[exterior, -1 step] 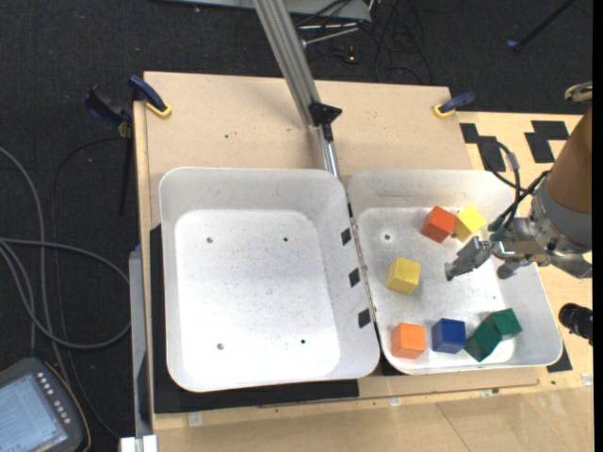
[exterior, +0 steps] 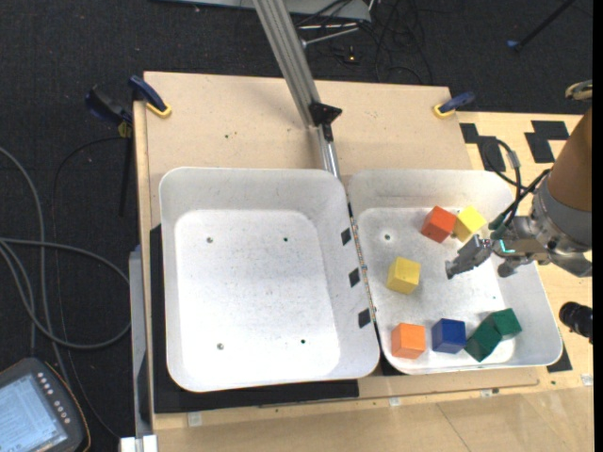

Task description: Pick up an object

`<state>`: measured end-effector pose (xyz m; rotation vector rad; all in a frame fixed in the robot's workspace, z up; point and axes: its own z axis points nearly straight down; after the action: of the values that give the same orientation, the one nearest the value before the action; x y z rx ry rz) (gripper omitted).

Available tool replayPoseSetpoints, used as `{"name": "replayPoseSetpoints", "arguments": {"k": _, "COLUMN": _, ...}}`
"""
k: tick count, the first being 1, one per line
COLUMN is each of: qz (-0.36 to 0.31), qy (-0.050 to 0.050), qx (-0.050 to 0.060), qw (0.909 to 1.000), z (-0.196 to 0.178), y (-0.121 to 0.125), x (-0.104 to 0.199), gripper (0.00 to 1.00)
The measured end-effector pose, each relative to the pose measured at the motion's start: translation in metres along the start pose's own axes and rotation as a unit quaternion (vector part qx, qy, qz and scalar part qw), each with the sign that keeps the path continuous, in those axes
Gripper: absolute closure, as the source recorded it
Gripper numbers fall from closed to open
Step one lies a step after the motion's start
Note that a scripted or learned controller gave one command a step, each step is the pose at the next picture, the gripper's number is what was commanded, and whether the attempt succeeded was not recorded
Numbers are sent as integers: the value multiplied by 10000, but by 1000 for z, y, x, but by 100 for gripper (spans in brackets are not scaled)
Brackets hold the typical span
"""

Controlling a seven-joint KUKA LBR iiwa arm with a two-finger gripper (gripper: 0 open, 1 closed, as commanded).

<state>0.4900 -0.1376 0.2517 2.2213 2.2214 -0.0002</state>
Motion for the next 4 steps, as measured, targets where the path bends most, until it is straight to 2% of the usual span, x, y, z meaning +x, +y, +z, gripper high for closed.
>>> {"name": "replayPoseSetpoints", "arguments": {"k": 1, "qz": 4, "qy": 4, "qx": 23, "qw": 10000, "z": 43, "y": 2, "x": 2, "gripper": 0}}
{"name": "replayPoseSetpoints", "arguments": {"k": 3, "qz": 6, "qy": -2, "qx": 5, "qw": 10000, "z": 159, "y": 7, "x": 2, "gripper": 0}}
{"name": "replayPoseSetpoints", "arguments": {"k": 4, "qz": 8, "qy": -1, "qx": -14, "qw": 10000, "z": 146, "y": 8, "x": 2, "gripper": 100}}
